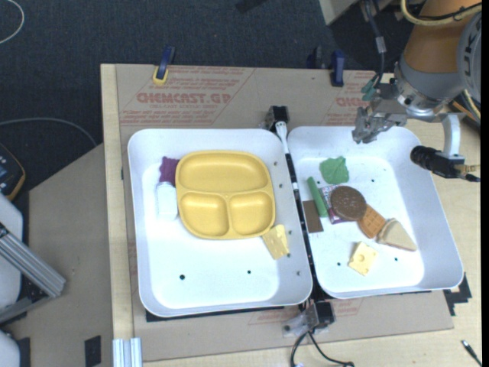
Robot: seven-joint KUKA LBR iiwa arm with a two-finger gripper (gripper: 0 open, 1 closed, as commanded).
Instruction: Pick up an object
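Two white bins sit side by side on the bench; the gripper (pixel 369 131) hovers over the right bin's (pixel 428 235) far edge, its grip unreadable from here; a green toy (pixel 334 169) lies just below-left of it, apart, beside a brown cookie (pixel 348 202).

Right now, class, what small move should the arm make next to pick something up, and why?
Probably shift the gripper toward the green piece. It hovers by the right bin's far edge with nothing beneath it, and the green piece lies nearest.
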